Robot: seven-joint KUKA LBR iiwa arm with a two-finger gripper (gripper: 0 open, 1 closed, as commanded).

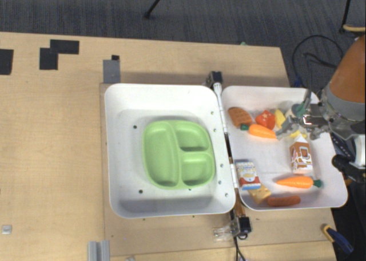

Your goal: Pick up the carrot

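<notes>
1. You are looking down on a wooden bench (51, 139) with two white bins side by side.
2. The left bin (123, 117) holds a green divided plate (178, 152).
3. The right bin (326, 197) holds toy food: one carrot (295, 182) near its front edge (green stem pointing right) and a second carrot (262, 132) further back, beside a red tomato (265, 119).
4. Your gripper (291, 123) hangs over the right bin just right of the second carrot; whether it is gripping cannot be made out.
</notes>
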